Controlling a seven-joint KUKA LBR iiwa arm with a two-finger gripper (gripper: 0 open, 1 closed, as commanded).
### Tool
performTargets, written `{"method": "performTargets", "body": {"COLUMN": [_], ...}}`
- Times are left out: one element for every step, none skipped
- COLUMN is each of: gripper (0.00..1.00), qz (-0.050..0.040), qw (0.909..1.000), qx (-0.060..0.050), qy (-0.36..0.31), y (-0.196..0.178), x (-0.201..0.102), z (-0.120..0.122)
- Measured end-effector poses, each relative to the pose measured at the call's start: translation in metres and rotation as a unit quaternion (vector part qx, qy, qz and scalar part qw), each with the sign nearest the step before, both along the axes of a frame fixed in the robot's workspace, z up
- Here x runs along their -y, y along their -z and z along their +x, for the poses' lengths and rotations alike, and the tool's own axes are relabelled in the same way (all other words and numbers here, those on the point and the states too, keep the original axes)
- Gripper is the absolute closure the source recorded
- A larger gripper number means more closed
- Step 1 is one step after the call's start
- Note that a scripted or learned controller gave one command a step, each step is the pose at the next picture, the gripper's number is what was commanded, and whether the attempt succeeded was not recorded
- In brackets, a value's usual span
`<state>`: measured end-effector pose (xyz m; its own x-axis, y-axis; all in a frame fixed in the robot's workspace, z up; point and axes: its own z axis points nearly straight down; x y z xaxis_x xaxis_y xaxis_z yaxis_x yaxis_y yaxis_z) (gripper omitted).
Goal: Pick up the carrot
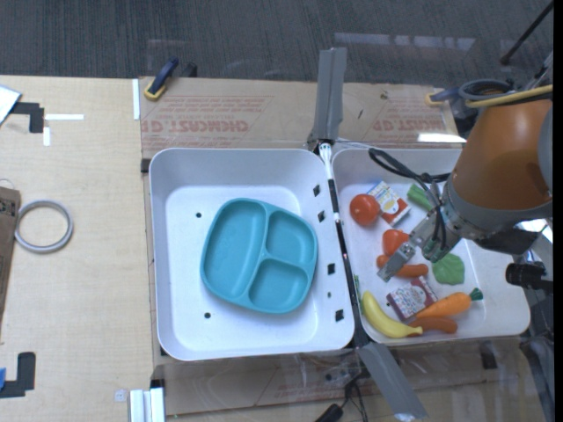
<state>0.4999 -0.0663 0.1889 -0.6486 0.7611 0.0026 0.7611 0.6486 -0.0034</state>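
"CHEMCAT" upside-down on cardboard (255,117)

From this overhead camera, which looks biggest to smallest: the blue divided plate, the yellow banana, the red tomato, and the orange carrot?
1. Light blue divided plastic plate, by far the largest.
2 and 3. Yellow toy banana and orange toy carrot with green tip look about alike in length; too close to rank.
4. Round red toy tomato, smallest.

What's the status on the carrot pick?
Tool low in right bin, over orange pieces mid-bin. Carrot lying at bin's front, apart from tool. Banana and small packet crowd the carrot's left.
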Motion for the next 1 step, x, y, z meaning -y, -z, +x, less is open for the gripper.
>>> {"method": "performTargets", "body": {"gripper": [0.0], "qz": [0.0002], "qw": [0.9995], "qx": [0.002], "qy": [-0.032], "y": [0.0991], "x": [0.0306], "z": [0.0311]}}
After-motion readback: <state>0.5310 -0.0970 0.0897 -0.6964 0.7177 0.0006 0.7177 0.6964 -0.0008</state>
